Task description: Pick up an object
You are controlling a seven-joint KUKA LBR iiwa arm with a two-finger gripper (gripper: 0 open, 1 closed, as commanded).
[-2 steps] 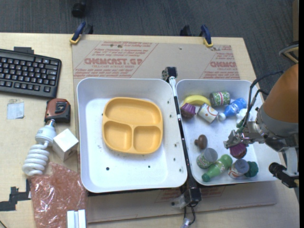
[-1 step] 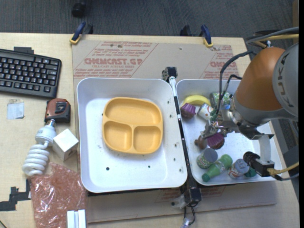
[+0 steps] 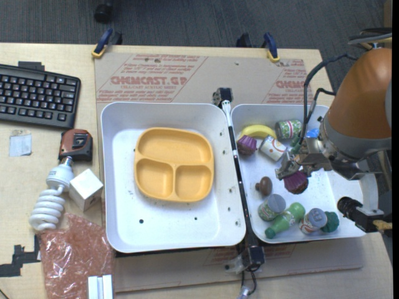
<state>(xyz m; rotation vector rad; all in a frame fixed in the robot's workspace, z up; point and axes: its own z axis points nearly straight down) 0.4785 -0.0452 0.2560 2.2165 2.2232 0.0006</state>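
Purple object [image 3: 295, 182] beneath end effector [image 3: 290, 165], one yellow tray [image 3: 174, 165]

light: bright, even, from overhead | shadows: soft, short | glare: mild on white bins [image 3: 118, 167] | focus: slightly soft

A divided tray [image 3: 174, 165] lies in the left bin [image 3: 118, 185].

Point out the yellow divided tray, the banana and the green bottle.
yellow divided tray [image 3: 174, 164]: camera view, on the ridge between its compartments.
banana [image 3: 257, 131]: camera view, on the middle of its curve.
green bottle [image 3: 285, 221]: camera view, on the bottle's body.
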